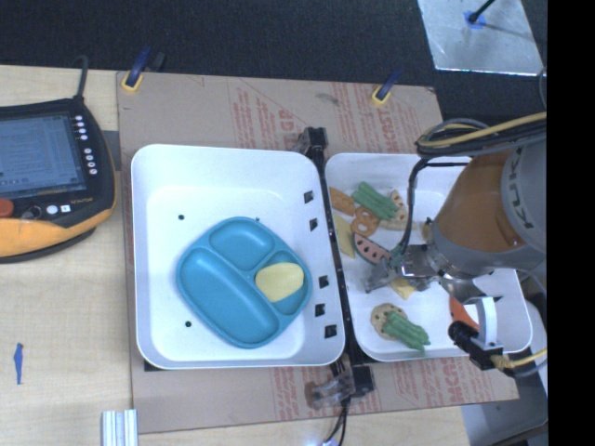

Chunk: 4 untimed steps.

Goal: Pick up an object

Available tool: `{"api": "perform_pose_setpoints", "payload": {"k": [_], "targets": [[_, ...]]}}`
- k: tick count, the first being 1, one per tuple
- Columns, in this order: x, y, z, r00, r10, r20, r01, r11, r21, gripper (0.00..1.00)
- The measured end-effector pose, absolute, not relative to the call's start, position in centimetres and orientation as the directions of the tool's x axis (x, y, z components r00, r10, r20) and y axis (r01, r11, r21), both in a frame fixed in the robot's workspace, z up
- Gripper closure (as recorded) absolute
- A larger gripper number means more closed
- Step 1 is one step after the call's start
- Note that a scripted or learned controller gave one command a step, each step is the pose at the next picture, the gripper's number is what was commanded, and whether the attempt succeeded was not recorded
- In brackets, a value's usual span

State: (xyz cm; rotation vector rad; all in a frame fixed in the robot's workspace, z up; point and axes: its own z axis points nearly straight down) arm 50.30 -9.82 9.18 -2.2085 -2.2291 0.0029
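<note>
Toys (372, 214) lie scattered in the right bin (521, 337), crowding around my claw (389, 272). Its state I cannot tell. Left of this bin, a blue plate (232, 291) carries a yellow piece (280, 281).

The arm (507, 216) is a thick, rounded grey body with a broad orange band just above the wrist. Dark lettering runs along its grey shell near the edge. Black and yellow cables (474, 137) loop over its top. The pincer (395, 269) is dark grey metal, small and angular beside the bulky wrist.
</note>
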Motion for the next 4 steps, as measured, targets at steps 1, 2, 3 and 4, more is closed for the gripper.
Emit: {"api": "perform_pose_setpoints", "payload": {"k": [1,2,3,4], "targets": [[54.3,-9.7,9.2,-0.005,1.000,0.000,1.000,0.005,0.001,0.00],[59.4,-9.3,9.2,-0.006,1.000,0.000,1.000,0.006,0.003,0.00],[66.0,-9.6,10.9,-0.007,1.000,-0.002,1.000,0.007,0.005,0.00],[60.0,-10.2,9.5,-0.001,1.000,0.000,1.000,0.001,0.005,0.00]]}}
